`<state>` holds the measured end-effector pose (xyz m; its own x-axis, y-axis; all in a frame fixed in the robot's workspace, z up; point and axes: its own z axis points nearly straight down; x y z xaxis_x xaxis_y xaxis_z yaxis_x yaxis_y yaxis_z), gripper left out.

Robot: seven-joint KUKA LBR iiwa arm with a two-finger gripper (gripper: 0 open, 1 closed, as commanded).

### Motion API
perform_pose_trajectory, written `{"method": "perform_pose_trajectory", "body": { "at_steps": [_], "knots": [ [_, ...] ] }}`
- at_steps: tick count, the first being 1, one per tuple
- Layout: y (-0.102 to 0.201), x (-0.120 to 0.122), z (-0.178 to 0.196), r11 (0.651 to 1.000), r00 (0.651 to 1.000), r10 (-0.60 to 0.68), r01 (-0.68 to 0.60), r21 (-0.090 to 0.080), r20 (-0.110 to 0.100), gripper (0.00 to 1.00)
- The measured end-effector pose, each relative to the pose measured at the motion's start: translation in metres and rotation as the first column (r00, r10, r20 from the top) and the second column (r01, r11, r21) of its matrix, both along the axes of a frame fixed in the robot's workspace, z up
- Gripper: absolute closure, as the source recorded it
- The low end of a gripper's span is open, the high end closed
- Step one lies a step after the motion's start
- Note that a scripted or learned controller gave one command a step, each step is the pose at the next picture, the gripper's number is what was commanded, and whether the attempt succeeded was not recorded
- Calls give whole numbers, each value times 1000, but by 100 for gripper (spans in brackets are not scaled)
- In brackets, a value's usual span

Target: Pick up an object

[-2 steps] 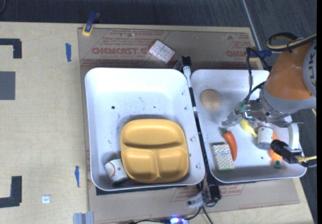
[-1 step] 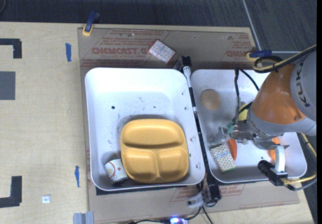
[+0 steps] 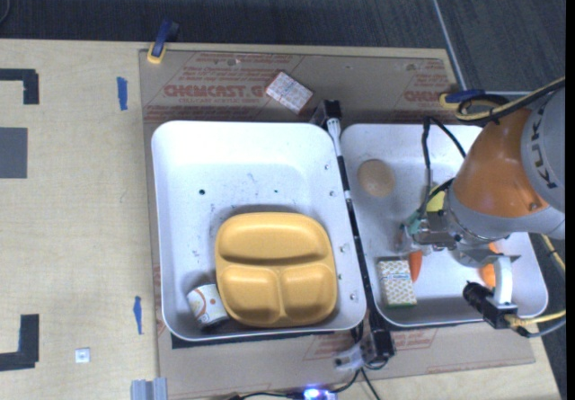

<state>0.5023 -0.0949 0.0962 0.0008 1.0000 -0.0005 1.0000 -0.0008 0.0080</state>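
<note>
My gripper point(image 3: 424, 235) hangs low over the middle of the right bin point(image 3: 530, 304), mostly hidden under the grey wrist and orange band. A small orange carrot-like piece point(image 3: 415, 265) sits just below it, and whether they touch cannot be told. A speckled green-and-white block point(image 3: 396, 282) lies next to that piece at the bin's front left. A beige egg-shaped object point(image 3: 376, 179) rests in the back left of the same bin. Another orange bit point(image 3: 488, 273) peeks out beside the arm on the right.
The left bin point(image 3: 180, 155) holds a large yellow compartment tray point(image 3: 275, 267) and a small white cup-like item point(image 3: 206, 303) at its front left corner. A patterned card point(image 3: 288, 92) lies on the cardboard behind the bins. Cables run along the arm's right side.
</note>
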Motion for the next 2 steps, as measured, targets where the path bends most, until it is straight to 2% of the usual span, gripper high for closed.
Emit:
{"method": "perform_pose_trajectory", "body": {
  "at_steps": [1, 2],
  "knots": [
    [66, -20, 89, 1000, 1000, 2, -2, 1, -7, 100],
    [106, -22, 89, 1000, 1000, 2, -2, 1, -6, 100]
  ]
}}
